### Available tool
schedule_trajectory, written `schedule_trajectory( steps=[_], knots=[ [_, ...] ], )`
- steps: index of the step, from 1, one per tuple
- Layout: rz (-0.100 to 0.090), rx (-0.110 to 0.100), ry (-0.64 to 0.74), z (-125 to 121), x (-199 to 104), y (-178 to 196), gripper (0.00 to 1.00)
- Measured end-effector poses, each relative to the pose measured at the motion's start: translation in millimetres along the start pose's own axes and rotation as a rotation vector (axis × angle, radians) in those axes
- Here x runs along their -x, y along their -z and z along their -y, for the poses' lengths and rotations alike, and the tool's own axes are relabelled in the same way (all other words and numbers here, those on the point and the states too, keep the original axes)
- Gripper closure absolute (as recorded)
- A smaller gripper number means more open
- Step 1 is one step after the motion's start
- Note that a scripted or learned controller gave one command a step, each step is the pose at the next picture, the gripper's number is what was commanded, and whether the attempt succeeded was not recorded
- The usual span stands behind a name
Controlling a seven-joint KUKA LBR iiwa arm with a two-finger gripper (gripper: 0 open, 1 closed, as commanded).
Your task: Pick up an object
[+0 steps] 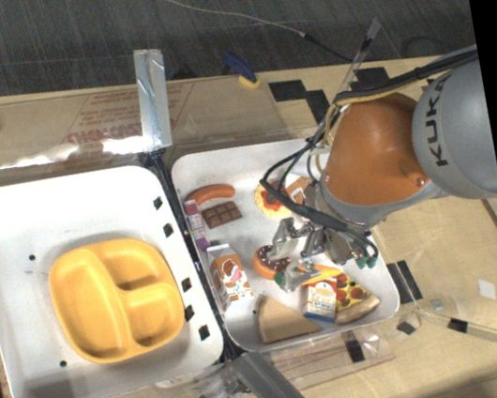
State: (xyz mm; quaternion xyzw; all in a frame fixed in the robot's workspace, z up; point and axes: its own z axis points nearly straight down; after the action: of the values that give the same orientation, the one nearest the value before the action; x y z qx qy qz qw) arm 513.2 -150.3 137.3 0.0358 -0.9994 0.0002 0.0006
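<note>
Hand (294,250) is down in the right bin (223,161) among toy food, just left of the pizza slice (342,296); grip state can't tell.

Even, soft light (slight overall blur)

My arm (461,132) carries black letters reading "KU" on its grey housing. The small cartons' print is too tiny to read.
</note>
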Motion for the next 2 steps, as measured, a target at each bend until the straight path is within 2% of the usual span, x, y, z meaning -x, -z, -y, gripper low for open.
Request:
schedule_trajectory(
  steps=[1,2],
  knots=[
    [0.009,-0.002,0.083,-9,105,68,1.00],
    [0.006,-0.003,0.218,38,142,136,1.00]
  ],
)
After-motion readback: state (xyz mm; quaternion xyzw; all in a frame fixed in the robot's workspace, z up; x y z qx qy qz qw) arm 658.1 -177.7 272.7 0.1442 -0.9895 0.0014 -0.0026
